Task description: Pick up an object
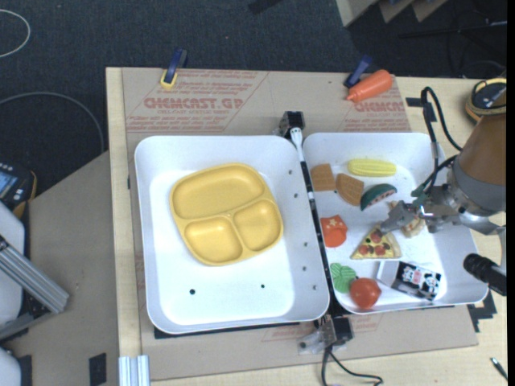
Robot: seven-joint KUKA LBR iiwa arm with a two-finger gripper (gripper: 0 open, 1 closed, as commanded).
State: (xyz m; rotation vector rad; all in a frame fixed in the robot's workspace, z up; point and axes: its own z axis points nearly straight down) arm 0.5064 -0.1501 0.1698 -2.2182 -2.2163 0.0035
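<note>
Pizza slice (376,245) is lying in the right bin (451,294) among toy foods; your tool (400,213) is hovering just above it, grip state impossible to tell.

A yellow three-compartment plate (227,213) lies in the left bin (153,280) (nearer its far wall). On the bench's (125,240) far edge sit a blue-and-yellow clamp (171,69), toward the left corner, and an orange-handled clamp (368,84) further right.

2 white bins (161,240), 1 yellow tray (226,213)
</note>
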